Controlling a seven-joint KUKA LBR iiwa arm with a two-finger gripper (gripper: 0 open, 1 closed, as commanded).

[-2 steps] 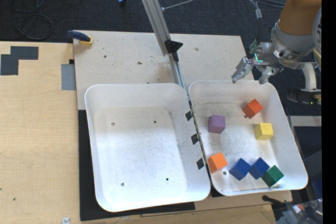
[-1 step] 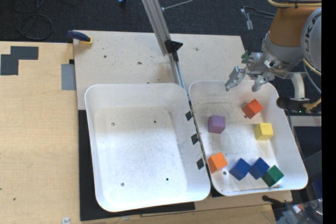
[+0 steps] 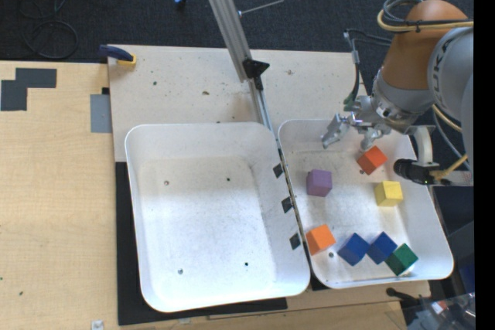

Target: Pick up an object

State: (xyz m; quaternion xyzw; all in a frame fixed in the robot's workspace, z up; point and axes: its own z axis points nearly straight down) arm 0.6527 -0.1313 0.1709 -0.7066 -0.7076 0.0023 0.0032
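From above, the worktop (image 3: 186,81) carries two shallow white bins side by side: the left bin (image 3: 209,212) and the right bin (image 3: 363,205). The grey arm (image 3: 433,66), with its orange band above the wrist, reaches in from the right and hangs over the far part of the right bin.

Its tool (image 3: 353,134) sits near the bin's far edge with the two fingers spread apart, nothing between them (one finger points toward the bin's far left corner, the other toward the red-orange cube (image 3: 372,160)). That cube lies just beside the nearer finger; whether they touch cannot be told.

The other blocks all lie in the right bin. A purple cube (image 3: 319,182) rests left of centre, well apart from the tool. A yellow cube (image 3: 389,192) lies toward the right wall. An orange cube (image 3: 320,238) sits against the left wall. Near the front edge, two blue cubes (image 3: 366,249) lie side by side, with a green cube (image 3: 402,258) just beside the right-hand one.

A slanted metal rail (image 3: 230,19) rises from the worktop behind the bins.
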